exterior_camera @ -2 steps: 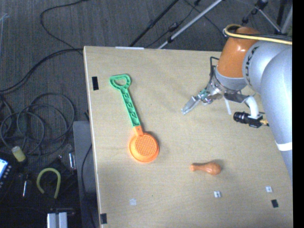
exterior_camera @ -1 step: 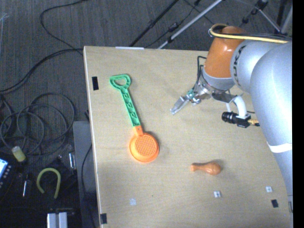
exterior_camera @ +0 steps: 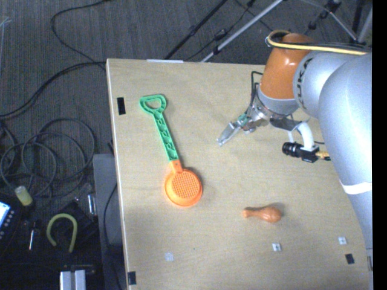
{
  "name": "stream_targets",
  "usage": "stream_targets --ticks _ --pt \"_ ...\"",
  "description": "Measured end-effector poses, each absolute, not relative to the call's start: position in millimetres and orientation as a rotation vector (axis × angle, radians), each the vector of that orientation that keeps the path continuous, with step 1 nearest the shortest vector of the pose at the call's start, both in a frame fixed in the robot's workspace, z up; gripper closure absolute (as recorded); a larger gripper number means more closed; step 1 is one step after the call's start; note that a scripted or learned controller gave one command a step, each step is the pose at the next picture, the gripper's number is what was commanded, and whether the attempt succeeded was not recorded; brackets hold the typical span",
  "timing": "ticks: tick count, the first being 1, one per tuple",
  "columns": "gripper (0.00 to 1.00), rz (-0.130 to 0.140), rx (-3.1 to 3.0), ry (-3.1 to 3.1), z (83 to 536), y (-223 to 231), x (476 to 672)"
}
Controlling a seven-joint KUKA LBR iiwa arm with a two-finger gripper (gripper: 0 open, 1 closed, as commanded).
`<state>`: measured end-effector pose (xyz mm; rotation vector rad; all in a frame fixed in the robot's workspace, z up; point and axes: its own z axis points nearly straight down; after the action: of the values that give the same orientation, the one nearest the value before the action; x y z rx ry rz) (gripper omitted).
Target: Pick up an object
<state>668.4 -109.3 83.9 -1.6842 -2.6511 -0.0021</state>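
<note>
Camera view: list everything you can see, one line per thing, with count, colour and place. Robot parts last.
strainer: 1, green handle with orange round head, lying on the board's left half, head toward the near side
chicken leg: 1, orange-brown toy, on the board's near right part, apart from the strainer
board: 1, pale wood with small black and white markers, filling the middle of the view
cables: several, black, coiled on the grey floor left of the board
tripod legs: several, grey, on the floor beyond the board
arm: 1, grey with orange band, reaching in from the right
gripper: 1, metal, above the board's far middle, nothing visibly between its fingers
</note>
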Motion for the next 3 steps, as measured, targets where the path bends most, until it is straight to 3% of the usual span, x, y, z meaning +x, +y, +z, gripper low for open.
stream_targets --ticks 1,2,3 --pt "0.0 -0.002 -1.684 -2.651 83.9 -109.3 668.4" --pt "1.0 -0.006 -1.684 -2.651 93.2 -107.9 668.8" --pt "0.0 -0.006 -1.684 -2.651 93.1 -108.0 668.7"
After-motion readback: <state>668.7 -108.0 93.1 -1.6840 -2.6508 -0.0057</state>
